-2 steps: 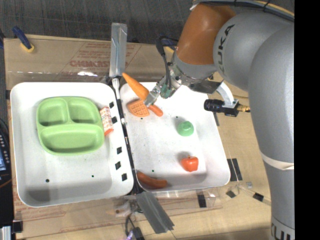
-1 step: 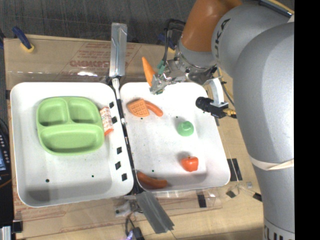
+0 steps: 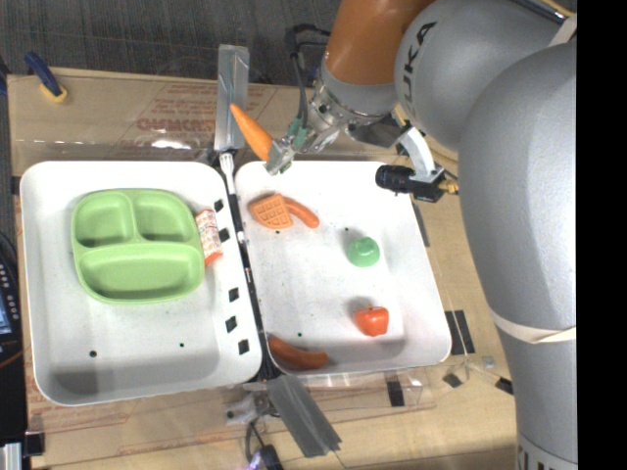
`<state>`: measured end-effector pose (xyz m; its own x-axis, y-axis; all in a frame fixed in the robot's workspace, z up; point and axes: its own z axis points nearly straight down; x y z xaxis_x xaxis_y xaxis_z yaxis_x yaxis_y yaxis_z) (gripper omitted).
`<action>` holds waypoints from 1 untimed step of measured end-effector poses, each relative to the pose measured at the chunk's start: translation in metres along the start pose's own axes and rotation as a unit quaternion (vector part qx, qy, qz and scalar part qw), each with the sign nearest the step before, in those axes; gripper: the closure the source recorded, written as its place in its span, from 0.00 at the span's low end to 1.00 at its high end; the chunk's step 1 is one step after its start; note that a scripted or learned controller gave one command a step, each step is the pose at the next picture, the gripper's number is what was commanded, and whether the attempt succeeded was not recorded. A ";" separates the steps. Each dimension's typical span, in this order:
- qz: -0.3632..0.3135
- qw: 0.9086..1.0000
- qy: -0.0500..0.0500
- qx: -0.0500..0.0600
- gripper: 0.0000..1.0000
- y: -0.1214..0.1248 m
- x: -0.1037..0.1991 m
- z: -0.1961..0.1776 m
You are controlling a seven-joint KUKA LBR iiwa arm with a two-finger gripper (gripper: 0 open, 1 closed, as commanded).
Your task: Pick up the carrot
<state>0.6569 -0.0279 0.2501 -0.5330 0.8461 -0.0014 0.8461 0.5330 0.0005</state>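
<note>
Overhead slanted view of the surface [image 3: 118,96], covered with brown cardboard, carrying two shallow white bins side by side. The grey arm with its orange band [image 3: 377,27] reaches in from the right, over the far edge of the right bin [image 3: 411,292]. The tool [image 3: 281,155] hangs above the far-left corner of that bin, and its fingers are pressed onto the thick end of the tapered orange carrot [image 3: 251,132]. The carrot is raised clear of the bin floor and tilted, its narrow tip pointing far and left, across the grey strip [image 3: 231,96] that runs along the divide between the bins.

Right bin: an orange waffle-patterned piece [image 3: 271,211] lies near the far-left corner, touching a slim orange-red sausage shape [image 3: 302,215] on its right. A small round green item [image 3: 363,252] sits towards the middle right. A red tomato-like item [image 3: 371,320] lies nearer the front, well apart from the green one. A brown-orange sausage shape [image 3: 299,354] rests along the near wall, close to the near-left corner.

Left bin [image 3: 59,360]: a light green plastic tray with three compartments [image 3: 137,244] occupies the far half. A small white and orange packet [image 3: 209,235] lies just beside the tray's right edge, against the divide.
</note>
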 end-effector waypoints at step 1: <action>0.106 0.994 0.001 0.001 1.00 -0.014 -0.022 0.008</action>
<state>0.6567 -0.0536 0.2424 -0.3428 0.9394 -0.0001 0.9394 0.3428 -0.0017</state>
